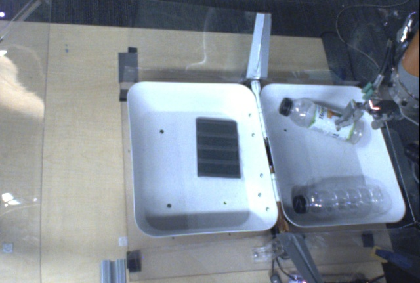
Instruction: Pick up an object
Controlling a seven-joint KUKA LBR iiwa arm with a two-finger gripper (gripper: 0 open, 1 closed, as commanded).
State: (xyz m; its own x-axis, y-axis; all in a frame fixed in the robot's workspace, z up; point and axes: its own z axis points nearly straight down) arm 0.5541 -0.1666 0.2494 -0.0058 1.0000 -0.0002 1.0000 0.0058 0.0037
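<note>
A clear plastic bottle (317,115) with a black cap and a pale label lies on its side across the far part of the right bin (328,163), cap pointing left. My gripper (363,115) hangs over the bottle's base end at the bin's far right. It is open, one finger (347,116) lying against the bottle and the other off to the right. A second, larger clear bottle (342,197) with a black cap lies along the near wall of the right bin. A dark ribbed rectangular block (218,147) lies flat in the middle of the left bin (147,144).
A raised divider (266,144) separates the two bins. A grey upright strip (258,45) stands behind the bins' junction. Cables and the arm's wrist (400,71) crowd the far right. Clamps and hardware (289,255) sit at the bench's near edge.
</note>
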